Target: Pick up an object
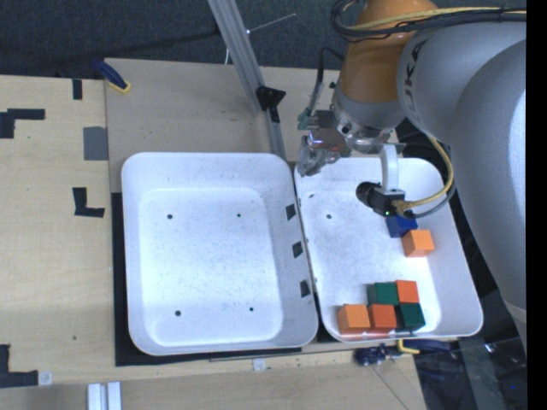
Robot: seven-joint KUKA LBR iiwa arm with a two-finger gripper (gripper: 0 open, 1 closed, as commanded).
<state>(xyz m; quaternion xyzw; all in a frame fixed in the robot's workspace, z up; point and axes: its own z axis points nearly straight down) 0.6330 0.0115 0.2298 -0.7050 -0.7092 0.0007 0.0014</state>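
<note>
Two shallow white plastic bins with rounded corners and finely speckled floors sit side by side on a pale wooden surface (51, 254) marked with bits of black tape. The left bin (137, 229) has four small dark dots on its floor. The right bin (342, 246) holds small matte square-edged blocks. A lone orange block (418, 243) lies near its right wall, and a blue block (400, 225) sits just beside its upper-left corner. Against the near wall is a tight cluster of blocks (385, 306) in two rows: a dark green and an orange one behind, and two orange and one dark green in front. The smooth grey arm carries a glossy orange band above the wrist. Its metal gripper (313, 161) hangs over the far left corner of the right bin, close to the rim between the bins and well apart from every block. How wide it stands cannot be told.
</note>
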